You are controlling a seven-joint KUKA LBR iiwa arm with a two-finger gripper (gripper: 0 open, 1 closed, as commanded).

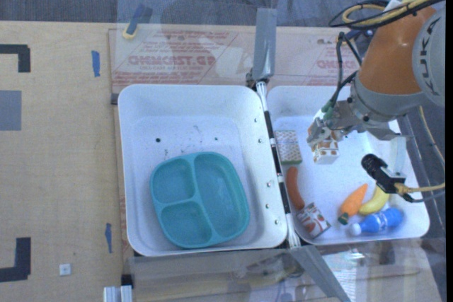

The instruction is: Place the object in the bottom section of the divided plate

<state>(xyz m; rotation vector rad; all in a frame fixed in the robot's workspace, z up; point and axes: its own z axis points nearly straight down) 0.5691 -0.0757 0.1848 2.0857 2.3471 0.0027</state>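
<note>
Teal plate, white bins, bright toys by my wrist

I've got a teal divided plate (200, 200) in the left white bin (141, 109); in the right white bin (297, 101), an orange carrot (353, 201), yellow banana (375, 201), blue bottle (379, 221), red sausage (294, 188), white-and-brown patterned carton (325, 150).

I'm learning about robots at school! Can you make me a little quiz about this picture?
1. True or false: the teal divided plate sits in the left bin.
2. Which lies beside the toy banana? A) toy carrot B) spoon C) cup
3. Fill in: the gripper hovers over the ____ bin.

Key: 1 true; 2 A; 3 right.
</note>
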